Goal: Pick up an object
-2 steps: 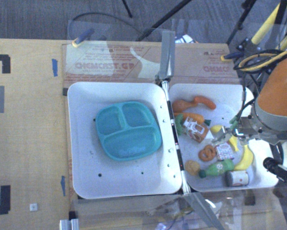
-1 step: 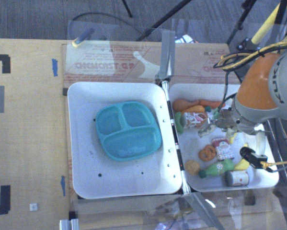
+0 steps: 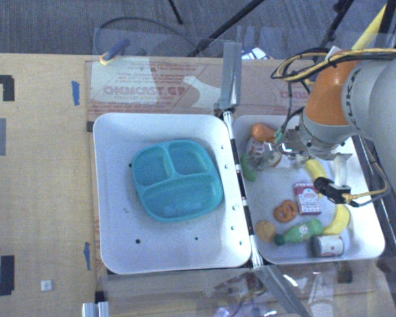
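Observation:
My gripper is low in the far left part of the right bin, reaching in from the grey arm with the orange band. It hangs just below an orange round toy and beside a green piece at the bin's left wall. Whether anything is between its tips is hidden by glare and clutter. Further along the bin lie a yellow banana, a red box, a brown pretzel, a green bottle, a white can and a tan round piece.
The left bin holds a teal divided plate. A second yellow banana lies by the red box. A black and yellow cable loops over the right bin. Cardboard lies behind both bins.

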Controlling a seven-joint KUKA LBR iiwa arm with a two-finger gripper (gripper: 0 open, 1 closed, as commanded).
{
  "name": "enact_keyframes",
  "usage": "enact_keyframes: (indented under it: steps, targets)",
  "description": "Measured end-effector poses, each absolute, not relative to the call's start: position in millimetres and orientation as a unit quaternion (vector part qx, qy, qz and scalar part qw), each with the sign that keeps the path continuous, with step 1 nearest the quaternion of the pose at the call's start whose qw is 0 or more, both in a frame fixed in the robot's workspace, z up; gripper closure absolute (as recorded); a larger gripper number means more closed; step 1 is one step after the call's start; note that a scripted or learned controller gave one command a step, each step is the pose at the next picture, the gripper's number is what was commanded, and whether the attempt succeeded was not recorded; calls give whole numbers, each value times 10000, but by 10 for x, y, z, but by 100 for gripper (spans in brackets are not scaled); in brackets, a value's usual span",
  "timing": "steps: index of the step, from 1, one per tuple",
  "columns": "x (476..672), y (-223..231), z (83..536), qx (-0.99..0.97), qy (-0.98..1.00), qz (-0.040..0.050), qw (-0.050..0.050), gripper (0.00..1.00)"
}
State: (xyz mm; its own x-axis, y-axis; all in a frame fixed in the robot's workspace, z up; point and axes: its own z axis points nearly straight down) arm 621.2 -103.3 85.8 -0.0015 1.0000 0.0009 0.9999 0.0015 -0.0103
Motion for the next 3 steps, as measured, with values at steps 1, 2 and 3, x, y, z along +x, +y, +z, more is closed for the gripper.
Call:
enact_keyframes:
  steps: [1, 2, 3]
  targets:
    - [6191, -1033, 918, -7055, -7086, 69, 84, 100]
    - [6210, -1025, 935, -7055, -7087, 45, 66, 0]
    - [6180, -1035, 995, -7047, -7093, 93, 118, 100]
